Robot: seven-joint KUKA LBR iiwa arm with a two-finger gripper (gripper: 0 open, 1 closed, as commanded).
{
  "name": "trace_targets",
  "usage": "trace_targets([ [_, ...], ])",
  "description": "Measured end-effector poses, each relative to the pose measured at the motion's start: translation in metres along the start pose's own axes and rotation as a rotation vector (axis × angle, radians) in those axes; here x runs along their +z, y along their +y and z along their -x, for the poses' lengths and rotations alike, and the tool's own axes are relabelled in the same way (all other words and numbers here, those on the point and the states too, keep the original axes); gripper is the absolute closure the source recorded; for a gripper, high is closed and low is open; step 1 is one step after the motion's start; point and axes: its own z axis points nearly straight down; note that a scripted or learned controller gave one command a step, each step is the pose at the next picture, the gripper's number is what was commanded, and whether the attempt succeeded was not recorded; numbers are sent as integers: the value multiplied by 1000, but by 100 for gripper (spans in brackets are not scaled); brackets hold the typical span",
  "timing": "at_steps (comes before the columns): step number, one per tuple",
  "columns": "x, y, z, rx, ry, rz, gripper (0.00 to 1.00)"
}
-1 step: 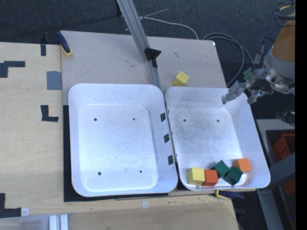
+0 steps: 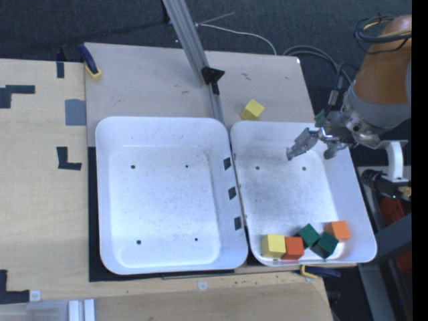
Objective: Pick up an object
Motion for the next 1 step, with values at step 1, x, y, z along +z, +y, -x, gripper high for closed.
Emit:
trace_targets([
  [1, -55, -16, -69, -4, 0, 6, 0],
])
